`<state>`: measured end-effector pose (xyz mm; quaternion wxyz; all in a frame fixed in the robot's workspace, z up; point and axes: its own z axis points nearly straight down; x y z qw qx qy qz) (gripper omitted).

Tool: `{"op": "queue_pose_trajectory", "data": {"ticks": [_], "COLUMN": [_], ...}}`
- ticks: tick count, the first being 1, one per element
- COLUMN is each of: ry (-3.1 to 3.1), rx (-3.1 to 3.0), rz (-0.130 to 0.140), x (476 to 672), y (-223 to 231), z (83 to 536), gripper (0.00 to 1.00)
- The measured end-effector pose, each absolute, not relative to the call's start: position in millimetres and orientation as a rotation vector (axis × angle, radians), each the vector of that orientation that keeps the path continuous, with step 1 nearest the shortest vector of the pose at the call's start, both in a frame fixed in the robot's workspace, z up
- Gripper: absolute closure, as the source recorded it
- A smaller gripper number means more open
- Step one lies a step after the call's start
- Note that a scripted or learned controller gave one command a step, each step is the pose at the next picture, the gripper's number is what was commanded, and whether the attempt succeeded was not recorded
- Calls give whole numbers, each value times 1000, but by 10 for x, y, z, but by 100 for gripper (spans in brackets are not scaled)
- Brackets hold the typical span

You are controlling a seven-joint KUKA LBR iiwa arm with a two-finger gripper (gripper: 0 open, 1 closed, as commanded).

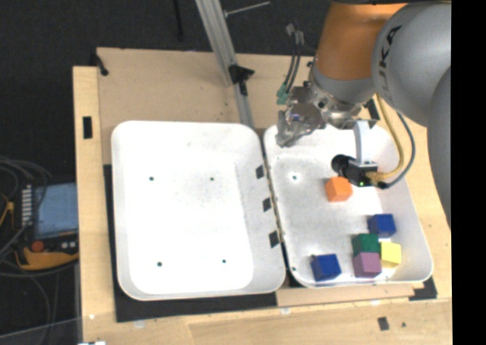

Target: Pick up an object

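My claw [292, 129] hangs over the far left corner of the right bin [304, 184]; how wide it stands I cannot tell. The orange block [339, 189] lies to its right and nearer, apart from it.

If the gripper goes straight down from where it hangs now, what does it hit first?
Probably bare bin floor. The gripper hangs over the far left corner of the right bin, close to its rim. The nearest block, the orange one, lies off to the side. Depth is hard to judge from this slant.
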<state>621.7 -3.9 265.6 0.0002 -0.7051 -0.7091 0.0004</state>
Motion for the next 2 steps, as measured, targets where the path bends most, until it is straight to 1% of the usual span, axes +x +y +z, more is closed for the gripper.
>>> {"op": "queue_pose_trajectory", "data": {"ticks": [1, 2], "ry": [-2228, -2228], "rx": [-2214, -2212], "rz": [0, 0], "x": [6085, 5982], "y": [390, 849], "z": [2551, 2542], "gripper": [100, 100]}}
